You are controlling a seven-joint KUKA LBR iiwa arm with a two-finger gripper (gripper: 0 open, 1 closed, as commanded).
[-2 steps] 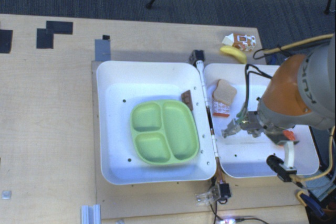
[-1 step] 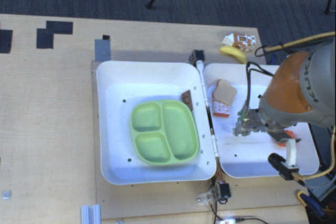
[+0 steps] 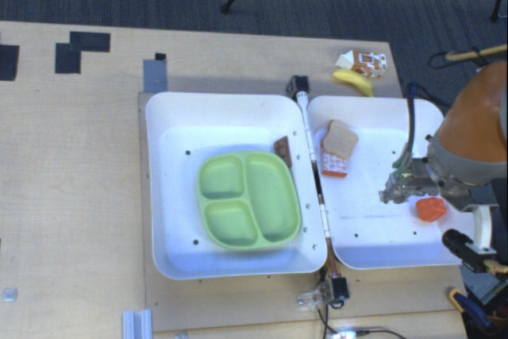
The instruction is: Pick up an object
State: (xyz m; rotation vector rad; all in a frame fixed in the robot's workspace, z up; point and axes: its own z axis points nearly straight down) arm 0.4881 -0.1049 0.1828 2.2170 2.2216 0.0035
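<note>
The gripper (image 3: pixel 397 190) hung low over the right bin (image 3: pixel 373 242), just beside the orange piece (image 3: pixel 432 209); how wide it stood, I couldn't tell.

Nothing readable anywhere. Print on the small red-and-white packet (image 3: pixel 334 164) in the right bin (image 3: pixel 373 250): too blurred to make out. Same for the wrapper (image 3: pixel 367 62) on the bench beside the banana (image 3: pixel 352 81): colours, no legible letters.
</note>
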